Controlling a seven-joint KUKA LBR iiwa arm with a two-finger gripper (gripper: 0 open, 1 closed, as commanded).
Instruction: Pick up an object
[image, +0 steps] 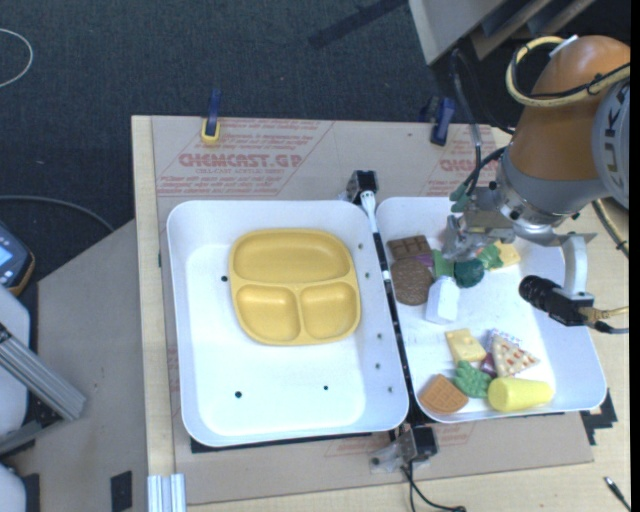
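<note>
Toy food items: all in right bin (590, 345). Upper cluster: brown waffle-like block (408, 245), round brown cookie (410, 281), purple piece (443, 263), dark green piece (468, 272), white block (443, 299). Lower cluster: yellow cheese cube (465, 345), pizza slice (512, 354), green leafy piece (471, 379), round orange cracker (444, 396), yellow cylinder (519, 393). Left bin (190, 300): one yellow divided plate (295, 285), three compartments, lying flat. Gripper (462, 238): low over upper cluster, just above green and purple pieces; grasp state cannot be told.

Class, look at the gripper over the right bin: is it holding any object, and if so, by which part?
It cannot be told. The gripper is low among the toy foods in the right bin, directly above a green piece.
</note>
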